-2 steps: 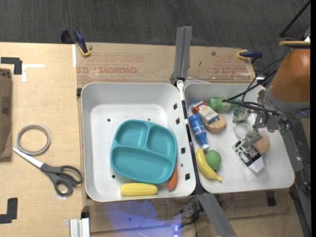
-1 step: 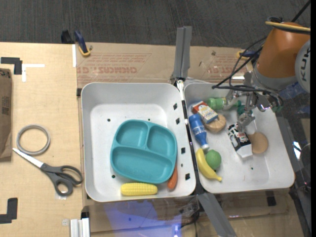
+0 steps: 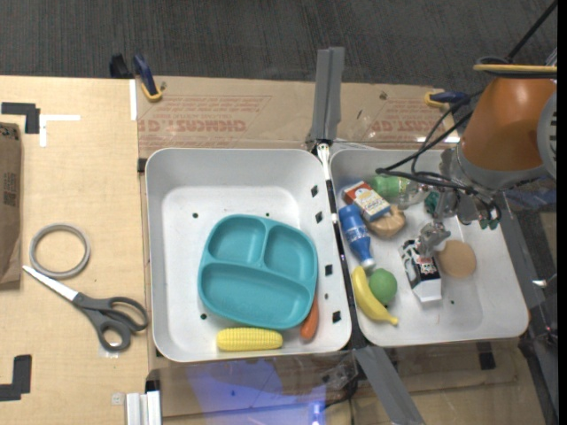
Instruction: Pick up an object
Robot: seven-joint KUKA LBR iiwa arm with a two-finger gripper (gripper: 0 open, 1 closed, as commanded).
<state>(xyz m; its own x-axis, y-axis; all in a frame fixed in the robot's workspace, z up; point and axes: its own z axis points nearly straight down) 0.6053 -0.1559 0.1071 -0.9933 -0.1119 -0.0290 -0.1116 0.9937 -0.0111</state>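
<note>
claw (image 3: 433, 235) over r bin (image 3: 496, 321), nr egg (image 3: 457, 259)

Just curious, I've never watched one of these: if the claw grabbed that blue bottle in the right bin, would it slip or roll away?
The blue bottle lies on its side and looks round and smooth, so it would probably roll if nudged. It may slip between two fingers. The banana beside it might stop it.

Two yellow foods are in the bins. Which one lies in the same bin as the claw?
The banana, beside the green ball in the right bin. The corn cob lies in the left bin.
</note>
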